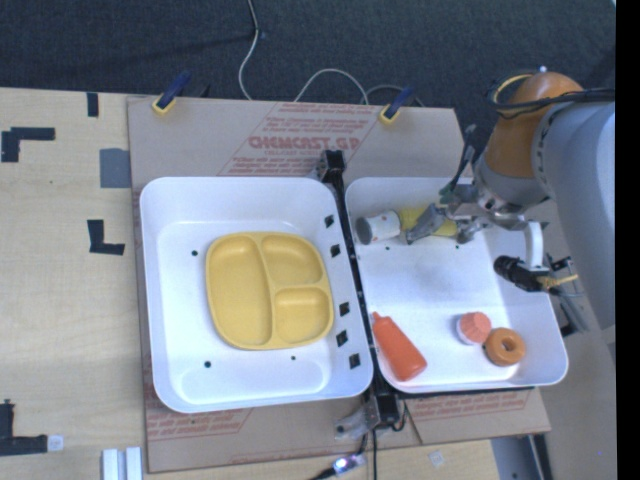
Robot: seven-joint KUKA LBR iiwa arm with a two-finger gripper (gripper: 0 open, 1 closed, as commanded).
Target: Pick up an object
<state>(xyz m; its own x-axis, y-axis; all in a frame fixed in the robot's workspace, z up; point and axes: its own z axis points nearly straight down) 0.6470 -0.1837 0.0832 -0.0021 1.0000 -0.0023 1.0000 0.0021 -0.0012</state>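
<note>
Objects for picking lie in the right shallow white bin [440, 288]: an orange plastic bottle-shaped toy [398, 347] near its left wall at the near side, a small pink round piece [473, 326] and a brown ring-shaped doughnut toy [505, 347] just beside each other toward the near right corner, and a grey-white cylinder [379, 228] with a yellow item [412, 217] at the far side. The left shallow white bin [170, 268] carries a yellow three-compartment plastic tray [268, 289]. Both bins sit on a brown cardboard sheet [290, 138] clamped to the pale wooden tabletop [50, 298]; dark carpet [120, 18] lies beyond. The gripper [445, 218] hangs over the right bin's far edge, by the yellow item; dark and small, whether it is spread or pressed together cannot be told. The yellow item is partly hidden behind it.
</note>
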